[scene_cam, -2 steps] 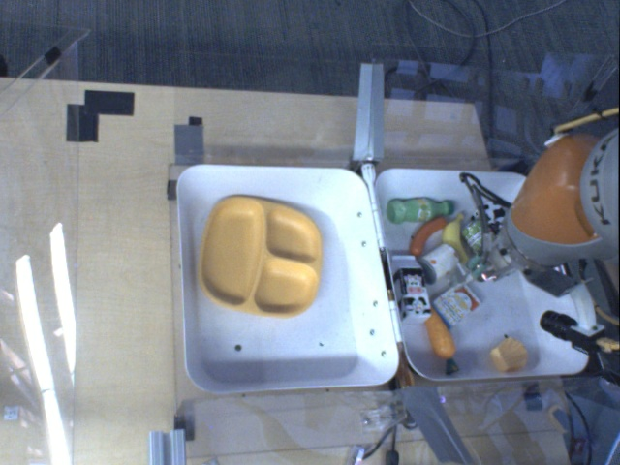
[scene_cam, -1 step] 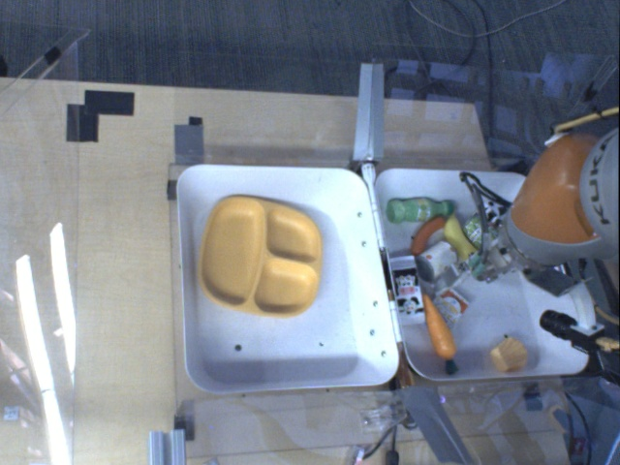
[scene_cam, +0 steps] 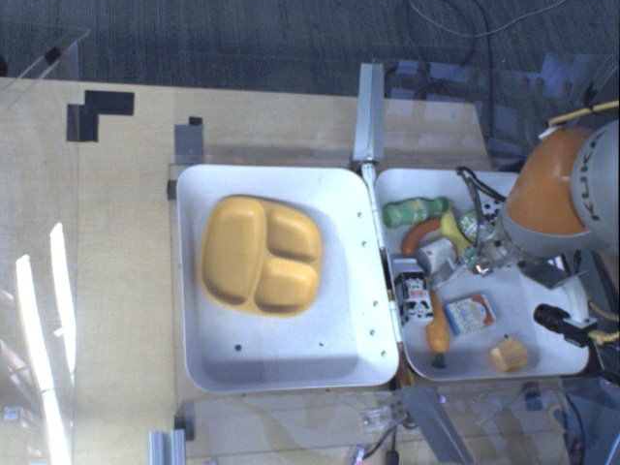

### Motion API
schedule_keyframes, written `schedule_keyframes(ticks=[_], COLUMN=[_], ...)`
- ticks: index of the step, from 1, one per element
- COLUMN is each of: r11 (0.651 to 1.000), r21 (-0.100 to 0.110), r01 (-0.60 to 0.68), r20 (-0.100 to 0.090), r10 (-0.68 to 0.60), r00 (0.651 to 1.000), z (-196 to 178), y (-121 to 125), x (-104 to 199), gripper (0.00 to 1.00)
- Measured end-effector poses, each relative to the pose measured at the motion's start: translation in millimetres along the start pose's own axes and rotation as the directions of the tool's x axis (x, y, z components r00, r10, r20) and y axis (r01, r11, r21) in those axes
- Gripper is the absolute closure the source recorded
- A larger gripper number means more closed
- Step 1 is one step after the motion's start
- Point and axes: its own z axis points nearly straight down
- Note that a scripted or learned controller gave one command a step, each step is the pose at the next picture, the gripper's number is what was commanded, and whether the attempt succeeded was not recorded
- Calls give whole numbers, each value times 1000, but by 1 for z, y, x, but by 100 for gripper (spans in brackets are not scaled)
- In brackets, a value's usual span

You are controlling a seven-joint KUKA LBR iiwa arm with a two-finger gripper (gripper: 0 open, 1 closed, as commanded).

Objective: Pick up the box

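I have one fixed camera, mounted high over the bench [scene_cam: 116, 289] and tilted down, far enough back to take in both white bins: the left bin [scene_cam: 281, 356] mid-frame, the right bin [scene_cam: 552, 361] near the right edge, carpeted floor [scene_cam: 242, 27] along the top.

Two white bins [scene_cam: 194, 260], one yellow tray [scene_cam: 260, 255], one box [scene_cam: 469, 314]

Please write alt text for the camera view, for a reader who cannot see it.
A grey-and-orange robot arm reaches from the right over the right bin, which holds a small box, a green bottle, a carrot and other toy food. The left bin holds a yellow compartment tray.
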Motion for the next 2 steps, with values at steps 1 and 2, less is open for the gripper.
schedule_keyframes(ticks=[1, 2], r11=[1000, 1000], r21=[-7, -6], r01=[1, 1], r20=[2, 1], r10=[-1, -1], r00=[1000, 1000], z=[-13, -13], y=[3, 3], x=[0, 0], gripper=[100, 0])
